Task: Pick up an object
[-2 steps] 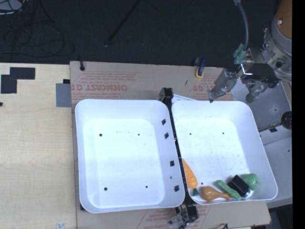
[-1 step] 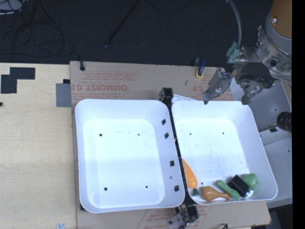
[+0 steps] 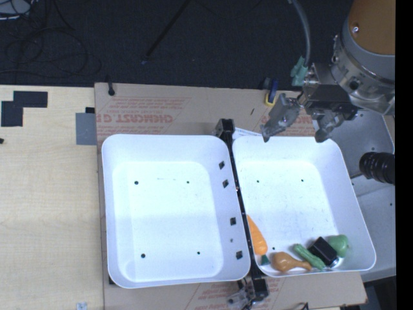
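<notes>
Overhead, the claw [image 3: 300,129] hung with fingers apart and nothing between them, at the right bin's [image 3: 348,192] upper edge
Down-frame in that bin's lower corner lay the toys; the carrot [image 3: 257,236] ran lengthwise along the divider

Two bins, the left bin [image 3: 164,212] and right bin [image 3: 297,192], look like smooth white plastic with a soft sheen. They rest on matt brown cardboard [image 3: 168,112] over a pale wood-grain desk [image 3: 45,199]. My gripper [image 3: 298,126] looks like dull grey metal. The orange carrot [image 3: 257,236] looks like glossy plastic.
</notes>
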You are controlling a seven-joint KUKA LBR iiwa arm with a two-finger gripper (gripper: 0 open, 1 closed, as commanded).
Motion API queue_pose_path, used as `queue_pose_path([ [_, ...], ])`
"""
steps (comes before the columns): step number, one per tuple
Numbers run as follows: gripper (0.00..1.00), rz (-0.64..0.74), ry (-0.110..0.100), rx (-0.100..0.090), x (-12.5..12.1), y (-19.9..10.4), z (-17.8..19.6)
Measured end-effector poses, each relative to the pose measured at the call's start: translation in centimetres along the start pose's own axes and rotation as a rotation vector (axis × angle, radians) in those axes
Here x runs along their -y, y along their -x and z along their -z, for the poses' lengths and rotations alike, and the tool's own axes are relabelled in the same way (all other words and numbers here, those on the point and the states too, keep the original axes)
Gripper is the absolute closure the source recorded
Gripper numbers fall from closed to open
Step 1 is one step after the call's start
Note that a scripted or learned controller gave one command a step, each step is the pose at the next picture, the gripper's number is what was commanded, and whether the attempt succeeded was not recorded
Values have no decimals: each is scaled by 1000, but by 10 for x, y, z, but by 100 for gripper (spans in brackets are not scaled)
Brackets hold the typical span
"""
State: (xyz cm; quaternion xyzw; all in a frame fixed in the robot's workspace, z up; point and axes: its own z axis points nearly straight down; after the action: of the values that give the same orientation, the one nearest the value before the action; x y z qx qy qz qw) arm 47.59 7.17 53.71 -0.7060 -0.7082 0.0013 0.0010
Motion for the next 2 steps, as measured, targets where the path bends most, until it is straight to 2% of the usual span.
queue_pose_path([
  [1, 100, 7, -3, 2, 0, 0, 10],
  [2, 100, -2, -18, 4, -39, -28, -169],
])
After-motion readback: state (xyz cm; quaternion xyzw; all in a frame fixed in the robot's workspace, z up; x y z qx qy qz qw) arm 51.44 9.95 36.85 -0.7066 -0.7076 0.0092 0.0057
